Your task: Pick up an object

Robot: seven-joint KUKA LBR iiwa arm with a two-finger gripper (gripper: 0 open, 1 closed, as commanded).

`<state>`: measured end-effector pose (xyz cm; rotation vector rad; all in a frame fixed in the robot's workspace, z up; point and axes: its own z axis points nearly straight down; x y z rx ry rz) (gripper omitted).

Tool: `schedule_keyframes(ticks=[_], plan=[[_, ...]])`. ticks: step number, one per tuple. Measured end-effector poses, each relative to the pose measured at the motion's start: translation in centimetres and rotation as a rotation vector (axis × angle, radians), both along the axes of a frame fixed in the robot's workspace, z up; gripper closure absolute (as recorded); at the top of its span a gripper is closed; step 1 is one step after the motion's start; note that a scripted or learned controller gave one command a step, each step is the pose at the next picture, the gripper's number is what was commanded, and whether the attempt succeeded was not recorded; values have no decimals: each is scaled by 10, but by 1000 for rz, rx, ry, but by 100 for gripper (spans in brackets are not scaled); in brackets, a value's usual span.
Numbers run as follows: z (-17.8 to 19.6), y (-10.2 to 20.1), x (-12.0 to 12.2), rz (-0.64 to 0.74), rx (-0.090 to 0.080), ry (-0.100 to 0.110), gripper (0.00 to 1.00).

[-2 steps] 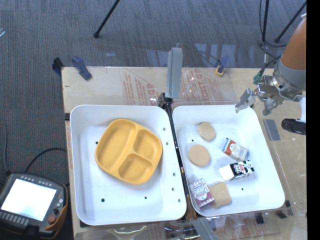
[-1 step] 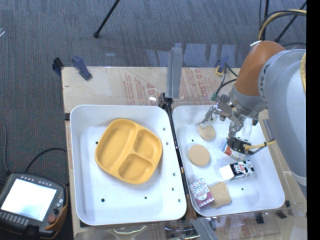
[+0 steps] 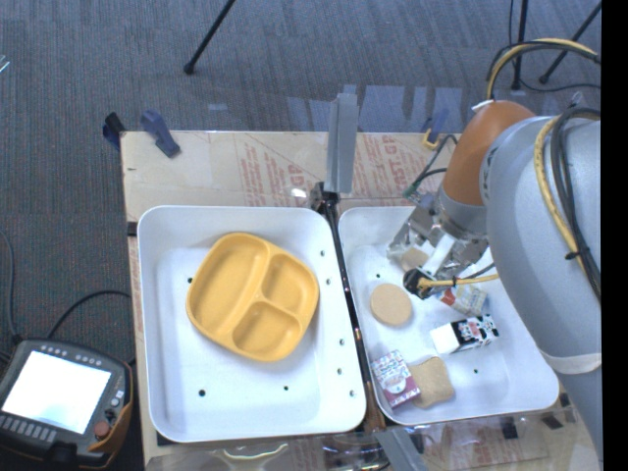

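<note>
My gripper [image 3: 420, 261] reaches down into the upper middle of the right bin [image 3: 520, 386], under the grey arm with the orange band. A small tan piece [image 3: 413, 258] lies right at its tip; whether it is held I cannot see. A round tan disc [image 3: 392, 305] rests just below and to the left of the gripper. A black-and-white carton [image 3: 464, 334] lies to the lower right. A tan bread-like block [image 3: 434, 380] and a pink-red packet [image 3: 395, 378] sit near the bin's front edge. The arm hides the bin's far right part.
The left bin [image 3: 172, 381] holds a yellow divided plate [image 3: 254, 294]. A grey upright post [image 3: 341, 150] stands behind the seam between the bins. A tablet-like pendant [image 3: 59, 392] lies at the lower left, off the bench.
</note>
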<state>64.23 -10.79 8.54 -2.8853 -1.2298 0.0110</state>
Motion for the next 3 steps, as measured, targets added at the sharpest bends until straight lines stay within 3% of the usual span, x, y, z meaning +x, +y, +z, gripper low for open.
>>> schedule_keyframes(ticks=[1, 2, 3], plan=[[75, -33, -27, 173, 0, -7, 0], [155, -84, 2, 225, -3, -12, 0], [49, -92, 2, 38, 0, -2, 0]])
